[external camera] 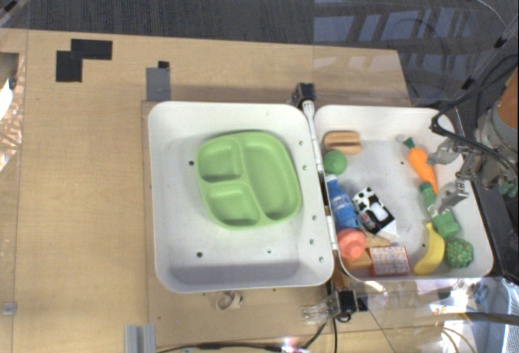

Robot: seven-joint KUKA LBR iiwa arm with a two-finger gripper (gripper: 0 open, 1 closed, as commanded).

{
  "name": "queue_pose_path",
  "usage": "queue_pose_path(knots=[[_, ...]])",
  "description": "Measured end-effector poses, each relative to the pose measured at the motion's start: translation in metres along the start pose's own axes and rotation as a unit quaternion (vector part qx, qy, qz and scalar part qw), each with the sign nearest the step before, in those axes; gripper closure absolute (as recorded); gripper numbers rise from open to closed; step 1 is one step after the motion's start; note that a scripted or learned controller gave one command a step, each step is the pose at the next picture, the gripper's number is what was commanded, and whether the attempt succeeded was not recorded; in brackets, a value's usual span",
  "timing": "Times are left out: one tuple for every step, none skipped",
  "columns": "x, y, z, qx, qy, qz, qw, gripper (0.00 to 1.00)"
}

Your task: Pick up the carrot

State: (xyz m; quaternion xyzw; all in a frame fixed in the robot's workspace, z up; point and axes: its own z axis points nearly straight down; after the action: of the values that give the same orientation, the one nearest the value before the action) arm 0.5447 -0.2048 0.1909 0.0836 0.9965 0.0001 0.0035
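Over in the right bin (486, 258) is where we're looking, and we'll use the carrot (421, 165) as our landmark since it's the whole point. That carrot is lying flat on the bin floor near the far right corner, orange body with a little green top pointing away from us, and nothing is gripping it. Just to the right of the carrot sits the gripper (455, 174), and we can see its two metal fingers (443, 155) spread apart with only bare bin floor between them, so it's open and holding nothing at all. It looks close beside the carrot but off to the side, not straddling it. Nearer to us from the carrot are a couple of green toy pieces (444, 223), then a banana (431, 252) and a bumpy green ball (459, 252). Left of the carrot we've got a green apple-ish ball (335, 162) and a little burger bun (341, 139), and further left across the divider the other bin holds a green divided plate (246, 178). So progress-wise, we'd call it barely started: the approach seems mostly there, but lining up over the carrot, dropping down, closing on it and lifting all remain. Our guess is the sideways offset needs fixing first.
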Motion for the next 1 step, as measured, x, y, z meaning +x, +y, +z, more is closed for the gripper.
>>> queue_pose_path(knots=[[-0.0231,0.0025,0.0999,0.002,-0.008,-0.052,0.9986,0.00]])
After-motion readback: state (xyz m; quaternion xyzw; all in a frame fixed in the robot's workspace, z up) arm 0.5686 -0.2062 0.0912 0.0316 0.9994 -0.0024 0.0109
